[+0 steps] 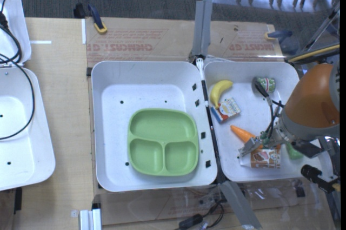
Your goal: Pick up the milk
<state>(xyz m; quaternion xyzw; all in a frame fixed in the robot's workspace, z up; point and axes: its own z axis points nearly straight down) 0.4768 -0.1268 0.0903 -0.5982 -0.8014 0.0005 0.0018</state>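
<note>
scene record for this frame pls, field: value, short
left bin: shallow white bin holding a green three-compartment plastic plate
right bin: shallow white bin holding the items below
banana: yellow banana, far left of the right bin
small carton: white carton with colourful print, just beside the banana
carrot: orange carrot, mid bin
can: green-and-white can, far side
milk: brown-and-white milk carton, lying flat near the front wall
end effector: low over the milk carton's left end, beside the carrot; grasp not confirmed
</note>
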